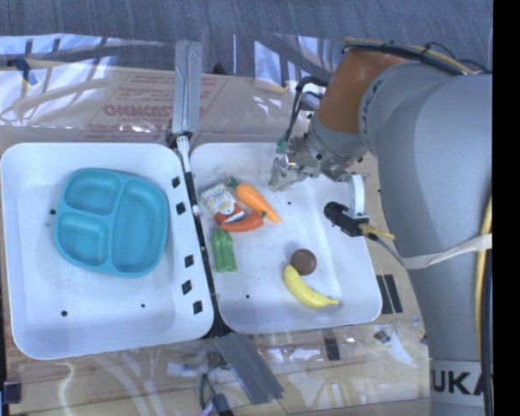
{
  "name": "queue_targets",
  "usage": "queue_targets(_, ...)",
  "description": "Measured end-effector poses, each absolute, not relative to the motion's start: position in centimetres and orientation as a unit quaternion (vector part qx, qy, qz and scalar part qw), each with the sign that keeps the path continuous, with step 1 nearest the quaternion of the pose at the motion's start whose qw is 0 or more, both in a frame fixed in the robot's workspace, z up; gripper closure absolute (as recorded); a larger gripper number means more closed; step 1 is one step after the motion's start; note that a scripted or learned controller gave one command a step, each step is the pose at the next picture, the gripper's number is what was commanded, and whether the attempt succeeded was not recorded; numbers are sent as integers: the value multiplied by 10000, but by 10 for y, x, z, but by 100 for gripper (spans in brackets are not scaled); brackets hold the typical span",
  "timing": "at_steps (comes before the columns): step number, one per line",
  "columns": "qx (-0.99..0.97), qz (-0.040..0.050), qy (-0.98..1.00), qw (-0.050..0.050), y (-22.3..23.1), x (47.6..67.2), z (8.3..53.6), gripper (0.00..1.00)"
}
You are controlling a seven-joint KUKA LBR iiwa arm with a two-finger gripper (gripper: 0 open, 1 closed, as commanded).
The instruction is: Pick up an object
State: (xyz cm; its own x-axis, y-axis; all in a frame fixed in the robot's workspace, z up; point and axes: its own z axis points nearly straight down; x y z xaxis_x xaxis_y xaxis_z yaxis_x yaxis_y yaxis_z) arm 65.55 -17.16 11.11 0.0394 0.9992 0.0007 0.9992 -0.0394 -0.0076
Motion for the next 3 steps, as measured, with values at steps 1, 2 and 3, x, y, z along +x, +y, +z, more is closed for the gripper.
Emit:
queue_targets(1, -7209, 13, -6931, 15, -172, 657, 113, 0)
queue_targets(2, -7076, 8, -7066, -18, -155, 656, 94, 0)
queue_targets(3, -6814, 29, -7318, -145, -124, 635, 101, 0)
